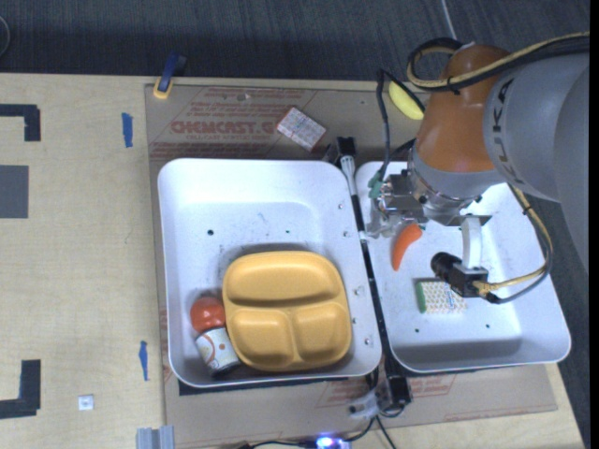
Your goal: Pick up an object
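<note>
My gripper (398, 215) hangs low over the far left part of the right bin (501, 342), under the orange wrist band. An orange carrot-shaped piece (406, 245) lies or hangs just below it, touching or nearly touching the gripper; whether it is gripped is hidden by the wrist. A small green-and-white dotted pad (440, 297) lies on the right bin's floor, nearer the front. In the left bin (187, 183) a big yellow divided tray (284, 307) rests at the front, with a red-and-white round object (210, 327) tucked at its left.
The arm's grey body covers the right bin's far right side. Cables loop around the wrist and trail over the bin. A small patterned card (299, 127) lies on the cardboard behind the bins. The bins' shared rim runs just left of the gripper.
</note>
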Robot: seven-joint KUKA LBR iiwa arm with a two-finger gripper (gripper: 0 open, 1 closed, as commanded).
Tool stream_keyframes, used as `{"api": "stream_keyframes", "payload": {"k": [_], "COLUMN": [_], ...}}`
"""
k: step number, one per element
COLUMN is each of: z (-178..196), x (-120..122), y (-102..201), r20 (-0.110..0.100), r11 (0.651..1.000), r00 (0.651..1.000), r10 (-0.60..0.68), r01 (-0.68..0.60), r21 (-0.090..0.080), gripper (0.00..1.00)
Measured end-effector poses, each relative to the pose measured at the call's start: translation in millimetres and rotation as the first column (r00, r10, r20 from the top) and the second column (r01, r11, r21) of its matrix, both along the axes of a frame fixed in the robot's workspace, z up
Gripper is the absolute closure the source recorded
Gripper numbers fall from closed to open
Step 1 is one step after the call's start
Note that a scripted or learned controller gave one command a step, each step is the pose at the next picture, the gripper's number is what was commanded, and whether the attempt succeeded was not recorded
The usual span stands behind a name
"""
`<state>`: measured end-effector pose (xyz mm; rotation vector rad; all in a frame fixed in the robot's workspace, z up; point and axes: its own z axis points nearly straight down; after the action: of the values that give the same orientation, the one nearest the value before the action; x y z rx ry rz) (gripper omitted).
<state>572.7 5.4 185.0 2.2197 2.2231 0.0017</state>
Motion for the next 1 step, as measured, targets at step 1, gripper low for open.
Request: {"api": "stream_keyframes", "payload": {"k": [1], "z": [8.5], "x": [-63.0], "y": [-56.4], "r20": [-0.002], "r11": [1.000], "r00": [1.000], "r10": [-0.003], "r01": [0.003], "r21": [0.000], "gripper": [1.00]}}
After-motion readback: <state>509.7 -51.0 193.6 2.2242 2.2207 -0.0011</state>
